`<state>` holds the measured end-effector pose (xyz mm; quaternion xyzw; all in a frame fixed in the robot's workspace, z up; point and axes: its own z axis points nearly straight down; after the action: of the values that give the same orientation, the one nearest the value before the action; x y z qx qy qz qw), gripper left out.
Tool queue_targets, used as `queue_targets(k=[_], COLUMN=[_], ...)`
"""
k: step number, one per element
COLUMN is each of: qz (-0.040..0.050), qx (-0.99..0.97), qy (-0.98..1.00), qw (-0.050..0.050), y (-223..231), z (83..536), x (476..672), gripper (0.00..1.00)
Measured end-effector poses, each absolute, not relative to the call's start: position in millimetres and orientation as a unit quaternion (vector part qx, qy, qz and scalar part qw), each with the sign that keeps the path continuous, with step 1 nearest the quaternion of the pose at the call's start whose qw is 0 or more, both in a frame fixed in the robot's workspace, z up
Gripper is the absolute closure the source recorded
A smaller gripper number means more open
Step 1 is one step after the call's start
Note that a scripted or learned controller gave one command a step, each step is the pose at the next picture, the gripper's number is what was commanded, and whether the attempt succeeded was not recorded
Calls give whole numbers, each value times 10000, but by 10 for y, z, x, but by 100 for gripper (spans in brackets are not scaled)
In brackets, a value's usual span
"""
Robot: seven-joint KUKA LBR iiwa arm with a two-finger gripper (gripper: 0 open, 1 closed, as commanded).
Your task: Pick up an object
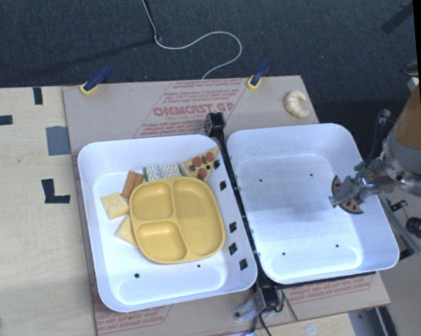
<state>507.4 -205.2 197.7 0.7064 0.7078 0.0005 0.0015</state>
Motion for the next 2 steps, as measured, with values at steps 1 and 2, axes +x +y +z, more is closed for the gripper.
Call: queue_targets(k=[1, 2], qz=[2, 2], qx=[7065, 7046], qy=[7077, 7096], qw=[5, -8], y=[-2047, -1519], z=[2257, 2162], x=[5080, 5364], gripper=[100, 100])
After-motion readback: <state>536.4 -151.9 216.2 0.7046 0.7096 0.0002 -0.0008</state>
